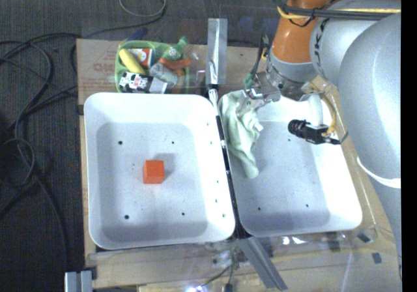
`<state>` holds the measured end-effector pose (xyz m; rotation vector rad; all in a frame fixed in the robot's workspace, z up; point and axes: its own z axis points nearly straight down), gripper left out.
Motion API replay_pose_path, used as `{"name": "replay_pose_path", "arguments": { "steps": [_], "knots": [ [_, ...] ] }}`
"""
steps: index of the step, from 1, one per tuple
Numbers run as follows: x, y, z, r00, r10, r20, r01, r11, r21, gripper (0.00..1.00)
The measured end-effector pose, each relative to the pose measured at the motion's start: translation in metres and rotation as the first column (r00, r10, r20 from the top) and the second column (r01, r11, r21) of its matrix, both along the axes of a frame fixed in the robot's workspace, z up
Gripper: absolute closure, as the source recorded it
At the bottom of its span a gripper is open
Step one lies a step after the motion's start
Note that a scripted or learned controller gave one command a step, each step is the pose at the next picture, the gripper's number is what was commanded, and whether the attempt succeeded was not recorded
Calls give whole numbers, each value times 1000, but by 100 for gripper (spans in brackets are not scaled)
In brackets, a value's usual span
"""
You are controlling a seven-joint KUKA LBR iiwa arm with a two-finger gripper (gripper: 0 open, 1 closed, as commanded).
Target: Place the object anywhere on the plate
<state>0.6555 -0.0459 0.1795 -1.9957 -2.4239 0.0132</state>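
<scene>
Apparently the pale green cloth hung from the gripper, its top pinched between the fingers and its tail draped down the right bin's left wall. I judged it a carry step; next it needed a plate, and I could make none out. Across, the left bin held an orange cube near its middle. Behind, a small tub held assorted toys.

Two bins side by side on bench. Left bin: cube near middle. Right bin: cloth at far-left corner, draped from gripper above. Tub of small items beyond left bin's far edge.
</scene>
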Motion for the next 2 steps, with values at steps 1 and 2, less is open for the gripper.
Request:
{"name": "replay_pose_path", "arguments": {
  "steps": [1, 2],
  "knots": [
    [0, 1, 40, 1000, 1, -1, -1, 1000, 4, 100],
    [3, 57, 28, 920, 392, -1, -392, 920, 6, 100]
  ]
}}
